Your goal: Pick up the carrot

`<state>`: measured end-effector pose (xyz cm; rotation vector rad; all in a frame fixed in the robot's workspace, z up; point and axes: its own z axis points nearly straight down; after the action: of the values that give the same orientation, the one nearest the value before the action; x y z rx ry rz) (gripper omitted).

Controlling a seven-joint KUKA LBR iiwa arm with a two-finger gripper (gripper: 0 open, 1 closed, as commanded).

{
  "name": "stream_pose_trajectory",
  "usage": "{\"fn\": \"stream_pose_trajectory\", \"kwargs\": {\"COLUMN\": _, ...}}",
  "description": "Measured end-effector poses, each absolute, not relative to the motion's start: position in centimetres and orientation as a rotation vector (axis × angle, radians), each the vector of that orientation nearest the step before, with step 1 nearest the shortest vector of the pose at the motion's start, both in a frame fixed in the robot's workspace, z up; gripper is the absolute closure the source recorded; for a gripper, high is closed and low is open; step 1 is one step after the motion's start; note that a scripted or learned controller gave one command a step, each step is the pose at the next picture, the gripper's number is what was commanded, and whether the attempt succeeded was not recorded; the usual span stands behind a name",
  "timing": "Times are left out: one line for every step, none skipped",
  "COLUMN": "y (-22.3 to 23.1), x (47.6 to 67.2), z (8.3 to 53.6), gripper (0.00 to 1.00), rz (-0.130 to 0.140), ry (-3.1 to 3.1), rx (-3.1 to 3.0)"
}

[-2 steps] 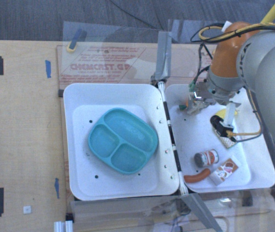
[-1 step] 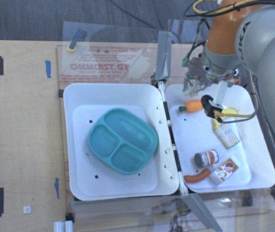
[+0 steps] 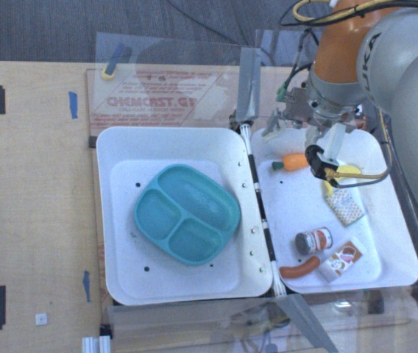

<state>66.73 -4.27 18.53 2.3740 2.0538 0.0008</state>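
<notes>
- Reaching in from the right of the camera view, the grey arm [image 3: 400, 57] with its orange band [image 3: 345, 31] ends over the far corner of the right bin [image 3: 385, 226].
- The claw [image 3: 286, 123] hangs at that bin's far left corner, close to the wall shared by the two bins. I cannot tell from this angle whether it is wide or narrow, and nothing can be seen held in it.
- The carrot [image 3: 293, 162] lies flat on the right bin's floor, in its far left part, near the claw but apart from it. Its green end points toward the left bin.
- A patterned packet [image 3: 345, 206] lies to the right of the carrot, nearer the middle of the bin.
- A small can [image 3: 313, 240] lies on its side in the near half, with a little carton [image 3: 340, 262] just beside it.
- A reddish sausage [image 3: 299, 269] lies along the near left edge, next to the can.
- The left bin [image 3: 110, 197] holds a teal divided plate [image 3: 187, 213], set at a slant on its floor.
- Both bins sit side by side on the pale wooden tabletop [image 3: 32, 197].
</notes>
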Motion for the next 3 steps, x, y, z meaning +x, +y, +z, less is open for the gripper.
{"fn": "stream_pose_trajectory", "kwargs": {"y": -9.4, "x": 66.7, "z": 16.1, "gripper": 0.00, "rz": -0.001, "ry": 2.379, "rx": 2.052}}
{"fn": "stream_pose_trajectory", "kwargs": {"y": -12.4, "x": 66.2, "z": 9.5, "gripper": 0.00, "rz": 0.012, "ry": 2.480, "rx": 1.895}}
{"fn": "stream_pose_trajectory", "kwargs": {"y": -12.5, "x": 66.3, "z": 11.1, "gripper": 1.00, "rz": 0.014, "ry": 2.482, "rx": 1.896}}
